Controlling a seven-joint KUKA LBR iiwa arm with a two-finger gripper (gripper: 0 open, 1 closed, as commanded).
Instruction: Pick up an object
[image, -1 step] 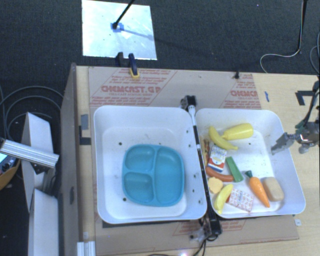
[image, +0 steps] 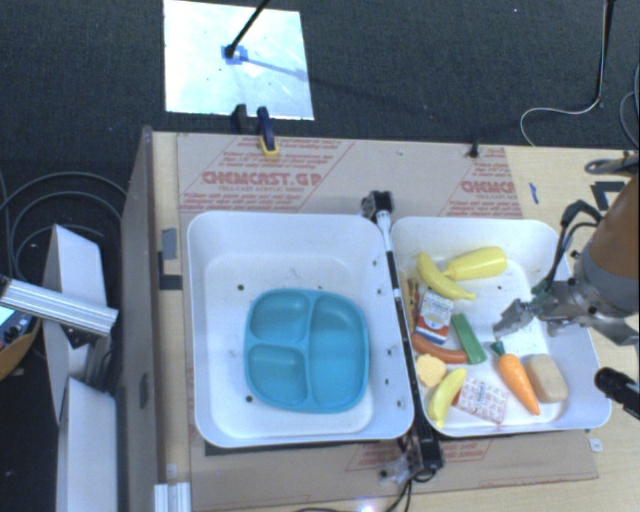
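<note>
Camera view: tool (image: 512, 318) low over right bin (image: 578, 415), right side, above the carrot (image: 519, 382); finger state cannot be told. Carrot lies beside a tan block (image: 547, 377). Left bin (image: 215, 250) holds a blue tray (image: 306, 350).

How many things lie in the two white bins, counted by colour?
Yellow: 4, namely corn, banana, lemon slice, yellow piece
Orange: 2, namely carrot, sausage
Green: 1, green stick
Blue: 1, plate
Beige: 1, bread
White and red: 2, carton, packet
Total: 11
</note>
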